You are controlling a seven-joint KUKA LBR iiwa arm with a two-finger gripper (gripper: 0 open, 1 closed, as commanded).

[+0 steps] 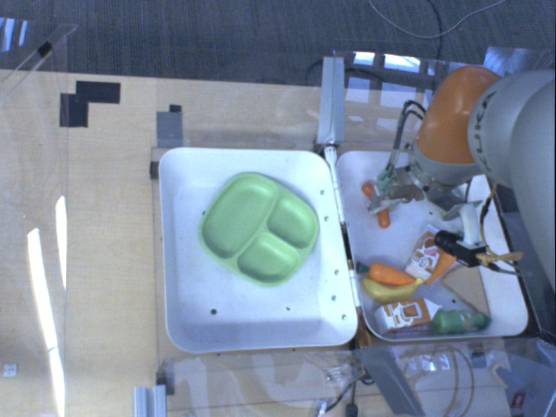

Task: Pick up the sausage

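left bin [174,259]: we see one green divided plate [261,226], three compartments, room all round it.
right bin [352,168]: sausage [376,205] near the far-left corner; one carrot [393,275], one banana [387,290], one green bottle [456,321], two cartons [427,254] crowd the near edge.
gripper [393,189]: just above the sausage.
fingers: we cannot tell apart or together.
desk [87,233]: open left of the bins.

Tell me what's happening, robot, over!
Tool low in right bin. Small orange-red sausage right beneath it, grip unconfirmed. Nothing blocking.
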